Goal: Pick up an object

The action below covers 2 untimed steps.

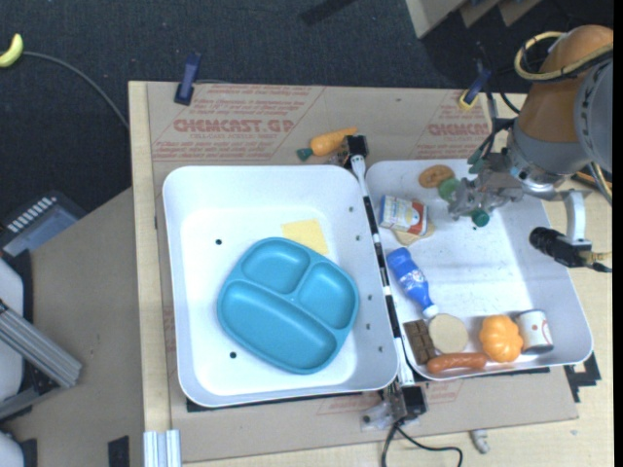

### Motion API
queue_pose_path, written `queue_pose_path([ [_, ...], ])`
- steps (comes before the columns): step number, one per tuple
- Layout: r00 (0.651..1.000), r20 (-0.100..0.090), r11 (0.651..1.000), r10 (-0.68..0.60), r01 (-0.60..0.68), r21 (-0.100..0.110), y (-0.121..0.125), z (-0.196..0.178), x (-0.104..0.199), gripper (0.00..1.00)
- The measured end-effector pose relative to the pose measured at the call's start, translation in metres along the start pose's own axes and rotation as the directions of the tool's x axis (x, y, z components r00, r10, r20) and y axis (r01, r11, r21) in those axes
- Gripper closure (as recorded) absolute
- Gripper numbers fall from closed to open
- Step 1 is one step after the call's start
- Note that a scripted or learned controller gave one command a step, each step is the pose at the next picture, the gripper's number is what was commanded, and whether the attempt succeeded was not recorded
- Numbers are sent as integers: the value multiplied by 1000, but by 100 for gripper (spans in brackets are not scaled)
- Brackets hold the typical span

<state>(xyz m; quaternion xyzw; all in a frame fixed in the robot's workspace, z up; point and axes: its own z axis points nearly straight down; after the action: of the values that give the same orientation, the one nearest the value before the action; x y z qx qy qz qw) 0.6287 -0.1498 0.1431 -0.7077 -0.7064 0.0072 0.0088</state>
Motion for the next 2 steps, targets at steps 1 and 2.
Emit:
queue_pose_path([
  [1,1000,1,1000,-1,1,3,-1,-9,0,100],
  [2,1000,2,1000,-1,1,-21,-31,21,-11,100],
])
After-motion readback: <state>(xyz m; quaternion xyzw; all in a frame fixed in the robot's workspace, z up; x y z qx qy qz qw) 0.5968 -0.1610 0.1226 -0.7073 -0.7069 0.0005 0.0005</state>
